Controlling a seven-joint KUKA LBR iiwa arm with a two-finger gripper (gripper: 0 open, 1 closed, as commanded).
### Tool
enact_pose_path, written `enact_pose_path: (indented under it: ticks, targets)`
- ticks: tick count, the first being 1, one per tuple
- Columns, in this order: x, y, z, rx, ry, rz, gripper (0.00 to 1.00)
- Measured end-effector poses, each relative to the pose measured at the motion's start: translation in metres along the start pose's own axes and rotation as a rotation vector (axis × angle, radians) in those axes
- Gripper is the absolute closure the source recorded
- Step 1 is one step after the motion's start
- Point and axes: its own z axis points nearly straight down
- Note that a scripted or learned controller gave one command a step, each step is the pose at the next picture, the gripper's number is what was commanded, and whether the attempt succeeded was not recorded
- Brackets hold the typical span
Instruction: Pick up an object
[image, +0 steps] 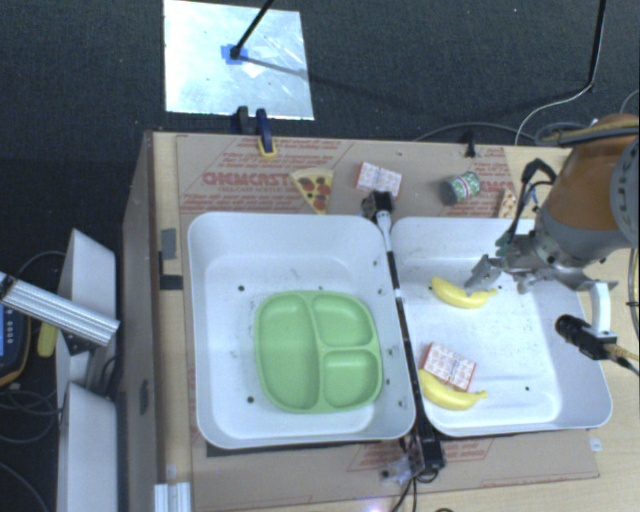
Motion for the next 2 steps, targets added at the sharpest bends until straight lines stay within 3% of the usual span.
enact_pose_path:
  ticks: [1, 2]
  targets:
    - [0.029, 0.004, 0.057, -0.001, -0.001, 0.0, 0.0]
    - [0.008, 0.006, 0.028, -0.004, -0.003, 0.003, 0.0]
